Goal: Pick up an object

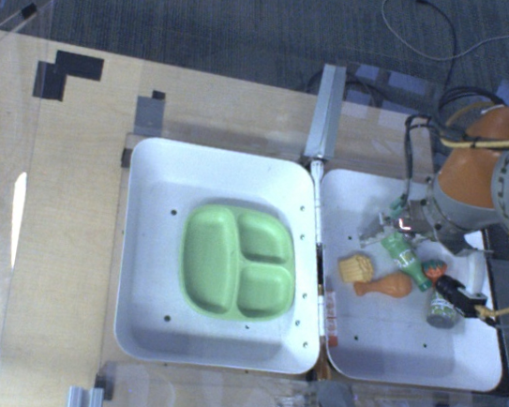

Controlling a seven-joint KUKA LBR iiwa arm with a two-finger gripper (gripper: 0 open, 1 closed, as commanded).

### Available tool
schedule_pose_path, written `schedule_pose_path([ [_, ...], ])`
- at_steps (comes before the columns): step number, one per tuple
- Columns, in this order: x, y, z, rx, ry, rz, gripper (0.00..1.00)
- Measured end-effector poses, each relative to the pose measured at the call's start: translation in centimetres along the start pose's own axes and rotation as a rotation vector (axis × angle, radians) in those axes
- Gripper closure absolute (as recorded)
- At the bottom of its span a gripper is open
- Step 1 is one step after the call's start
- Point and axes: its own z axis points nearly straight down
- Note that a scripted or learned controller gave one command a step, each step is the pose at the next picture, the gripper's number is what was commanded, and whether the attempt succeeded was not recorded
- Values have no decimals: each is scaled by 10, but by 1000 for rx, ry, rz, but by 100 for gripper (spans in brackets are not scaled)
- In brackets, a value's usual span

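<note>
White right bin (401, 367), near rim. Within: orange drumstick toy (384, 286), yellow block (355, 268), green bottle (407, 260), possibly. Level, left: green tray (238, 262). Gripper (401, 222) just behind the bottle; jaws' gap I cannot tell. I'd centre, then descend squarely. Beyond: wooden table (79, 172), dark carpet (218, 3).

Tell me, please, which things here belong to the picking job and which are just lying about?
Job, judging by where the arm is:
gripper
right bin
green object
orange drumstick
yellow block
grey can

Lying about:
left bin
green tray inside it
black tape on the bench
</note>
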Motion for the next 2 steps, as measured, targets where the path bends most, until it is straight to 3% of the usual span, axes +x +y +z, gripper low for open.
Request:
schedule_pose_path([
  [1, 1, 3, -13, -9, 0, -2, 100],
  [2, 55, 51, -98, 3, 0, 201, 100],
])
